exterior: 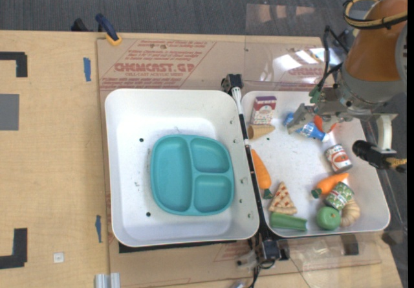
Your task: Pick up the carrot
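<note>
While the carrot (261, 169) lies along the right bin's (378, 199) left wall, I see my gripper (303, 116) hovering apart, grip state unreadable.

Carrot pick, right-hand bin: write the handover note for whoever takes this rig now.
Gripper: over the upper part of the right bin, by a blue-and-white item; nothing visibly between its fingers.
Carrot: lying against the right bin's left wall, above the pizza slice. A second orange piece lies lower right.
Left bin: holds the teal plate.
Done: nothing. Left: reach, grasp, lift the carrot.
</note>
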### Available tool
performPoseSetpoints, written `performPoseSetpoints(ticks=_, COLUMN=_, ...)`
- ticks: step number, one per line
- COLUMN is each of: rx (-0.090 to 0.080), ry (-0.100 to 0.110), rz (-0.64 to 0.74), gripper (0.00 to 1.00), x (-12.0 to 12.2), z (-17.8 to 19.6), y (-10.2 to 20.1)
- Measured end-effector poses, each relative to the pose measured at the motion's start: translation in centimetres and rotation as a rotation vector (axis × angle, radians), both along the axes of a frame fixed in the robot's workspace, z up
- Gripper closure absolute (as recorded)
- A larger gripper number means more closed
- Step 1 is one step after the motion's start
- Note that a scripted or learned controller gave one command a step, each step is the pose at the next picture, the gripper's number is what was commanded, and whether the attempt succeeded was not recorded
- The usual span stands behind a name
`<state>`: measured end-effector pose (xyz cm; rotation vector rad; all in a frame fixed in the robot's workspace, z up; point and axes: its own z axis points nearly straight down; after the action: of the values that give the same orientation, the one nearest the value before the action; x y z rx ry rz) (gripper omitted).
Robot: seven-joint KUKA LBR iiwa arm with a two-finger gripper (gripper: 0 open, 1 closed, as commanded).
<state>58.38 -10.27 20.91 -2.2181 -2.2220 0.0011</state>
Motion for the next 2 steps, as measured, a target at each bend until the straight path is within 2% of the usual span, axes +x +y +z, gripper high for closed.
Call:
performPoseSetpoints(ticks=1, rx=0.004, ry=0.004, rz=-0.129, gripper=0.00, x=-2.8, z=-10.2, y=-10.5)
performPoseSetpoints(ticks=2, rx=-0.002, ry=-0.010, rz=-0.071, gripper=0.00, x=-10.2, z=-12.0, y=-9.6)
